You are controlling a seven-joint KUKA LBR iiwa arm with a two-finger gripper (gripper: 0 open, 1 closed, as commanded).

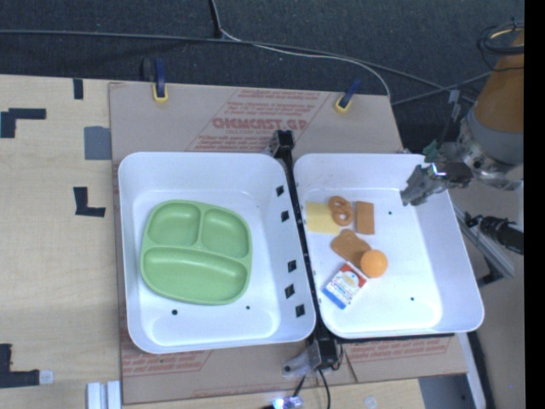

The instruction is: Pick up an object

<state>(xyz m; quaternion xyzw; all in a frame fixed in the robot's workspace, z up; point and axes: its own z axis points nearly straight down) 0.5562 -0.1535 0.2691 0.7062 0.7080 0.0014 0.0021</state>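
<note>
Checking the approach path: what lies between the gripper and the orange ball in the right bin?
Camera view: only bare white floor of the right bin lies between the gripper and the orange ball.

My two white bins look like smooth, slightly glossy plastic. Inside the left one, the green divided plate is matt plastic. Beneath them, brown cardboard, printed, dull.

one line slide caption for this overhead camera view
Arm's hand poised over the right bin's far edge, toy food clustered at its left; green divided plate in the left bin.
</note>
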